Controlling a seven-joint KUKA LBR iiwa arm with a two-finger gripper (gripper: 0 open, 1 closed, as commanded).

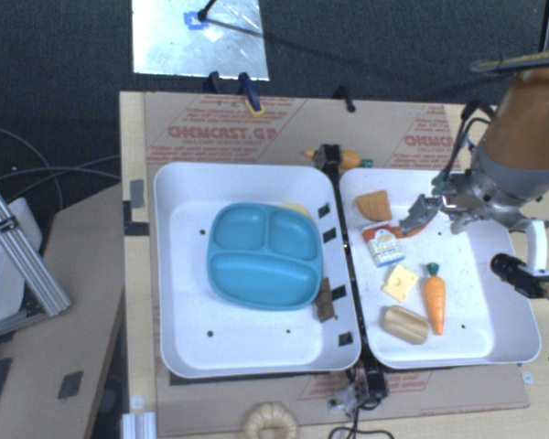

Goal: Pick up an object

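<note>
The right bin (pixel 503 337) holds several toy foods. An orange wedge (pixel 373 205) lies at its back left, with a small carton (pixel 382 245) and a thin red piece (pixel 413 231) in front of it. Nearer the front lie a yellow cheese block (pixel 401 283), a carrot (pixel 435 300) and a tan bread roll (pixel 405 324). My gripper (pixel 442 218) hangs low over the back middle of this bin. It is open, nothing sits between its fingers, and its left finger (pixel 421 214) is just above the red piece.
A blue divided plate (pixel 263 254) fills the middle of the left bin (pixel 188 337), with a small brown item (pixel 325 302) at its right and a pale yellow item (pixel 296 209) behind it. A tan ring (pixel 273 421) lies on the bench in front of the bins.
</note>
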